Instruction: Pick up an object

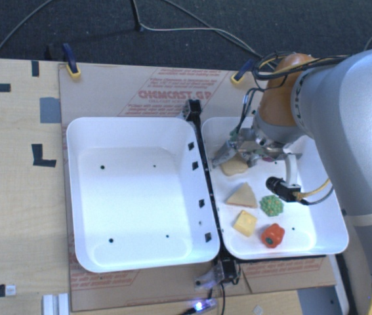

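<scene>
My arm (343, 97) takes up the right side of the frame, bent down over the right bin (317, 241) because every candidate lies there. There are two bins; the left bin (133, 195), centre-left of the frame, is not where I am working. My gripper (238, 151) sits low at the upper left of the right bin, right over the tan bread-like piece (233, 168), which looks like my target. I cannot tell how wide it stands or whether it has hold of anything. Below it, toward the frame's lower right, lie four more pieces, one of each: a pale wedge (242, 195), a yellow cheese block (245, 223), a green leafy piece (271, 205) and a red piece (272, 235). They sit apart, which should leave room for a clean grasp.
</scene>
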{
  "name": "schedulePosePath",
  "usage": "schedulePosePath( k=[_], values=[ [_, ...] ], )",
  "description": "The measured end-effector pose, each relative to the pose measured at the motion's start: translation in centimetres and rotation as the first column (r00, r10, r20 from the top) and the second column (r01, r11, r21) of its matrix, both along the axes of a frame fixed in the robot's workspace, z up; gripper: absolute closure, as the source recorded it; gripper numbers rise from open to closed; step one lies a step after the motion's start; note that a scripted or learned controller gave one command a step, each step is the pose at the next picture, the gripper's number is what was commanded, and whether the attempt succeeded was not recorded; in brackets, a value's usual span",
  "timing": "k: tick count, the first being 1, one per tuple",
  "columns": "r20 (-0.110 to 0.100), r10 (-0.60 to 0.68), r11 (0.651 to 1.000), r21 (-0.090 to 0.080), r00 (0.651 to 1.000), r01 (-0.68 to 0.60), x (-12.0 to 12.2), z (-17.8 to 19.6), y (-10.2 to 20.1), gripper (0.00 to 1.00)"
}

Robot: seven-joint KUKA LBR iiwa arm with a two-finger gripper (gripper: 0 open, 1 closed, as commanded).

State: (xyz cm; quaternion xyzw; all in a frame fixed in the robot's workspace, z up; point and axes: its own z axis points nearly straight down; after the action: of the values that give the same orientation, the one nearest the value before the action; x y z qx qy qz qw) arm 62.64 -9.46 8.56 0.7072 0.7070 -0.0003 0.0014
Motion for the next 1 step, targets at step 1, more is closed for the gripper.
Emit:
schedulePosePath(
  k=[1],
  values=[
    [-0.002,0.001,1.0,0.0,1.0,-0.001,0.05,0.9,-0.04,1.0]
  ],
)
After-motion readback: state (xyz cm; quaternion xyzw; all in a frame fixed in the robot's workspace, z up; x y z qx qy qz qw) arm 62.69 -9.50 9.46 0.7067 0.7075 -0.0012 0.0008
